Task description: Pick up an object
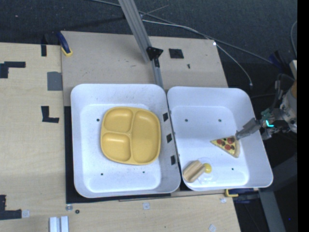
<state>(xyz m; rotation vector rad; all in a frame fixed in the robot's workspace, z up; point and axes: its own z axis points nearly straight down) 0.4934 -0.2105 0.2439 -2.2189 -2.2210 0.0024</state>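
Lying nearest the camera, at about six o'clock in the right bin [241,98], a small bread roll [192,170] is resting on the bin floor with a little yellow ball [207,168] just beside it at its three o'clock. A little farther back, a toy pizza slice [227,144] is lying flat toward the bin's four o'clock side, its pointed tip aiming at nine o'clock and its crust toward the right wall. The gripper [244,130] is reaching in over the right rim from three o'clock, its dark tip slanting down and hovering just at the slice's upper right corner; whether it is touching the slice is hard to say, and nothing is showing between the fingers. Whether those fingers are spread or pressed together, I cannot tell.

In the left bin [79,129], a yellow divided plate [130,135] is sitting near the middle, its three compartments facing up. Both bins are resting side by side on the pale worktop [29,144]. Farther off, a grey metal post [137,25] is rising at twelve o'clock behind the bins.
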